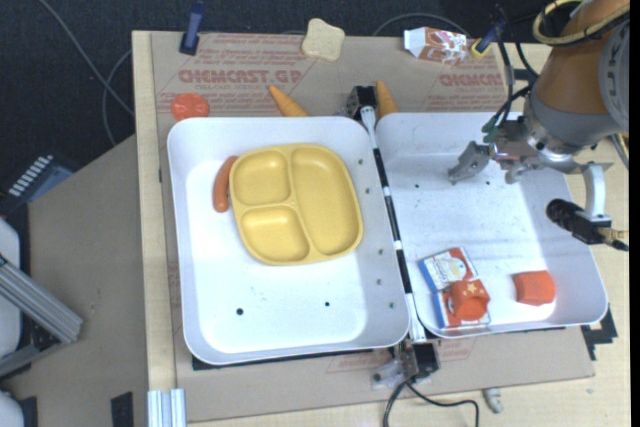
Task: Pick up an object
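Over the right bin (590, 300), upper part, sits the tool (487, 162), hanging off the grey arm (575, 85) with the orange band. Fingers (464, 165) splayed wide, nothing between them, white bin floor under them.

Right bin contents, all at its near end, well apart from the tool: a small carton (446, 268) with a blue-and-white face, a red tomato-like piece (466, 300) touching the carton's near side, and an orange block (535, 288) to the right of both, not touching them.

Left bin (200, 245): yellow divided tray (296, 203) with three compartments, lying flat in the far half. A red sausage (221, 185) lies just beside the tray's left edge.

Bench (150, 115) beyond the bins: a carrot (287, 102) and a second orange piece (385, 98) near the bins' far rims, an orange lid (189, 105) at the left bin's far left corner, a bread slice (323, 38), a blue marker (191, 27), and a small milk carton (436, 44) on its side at the far edge.
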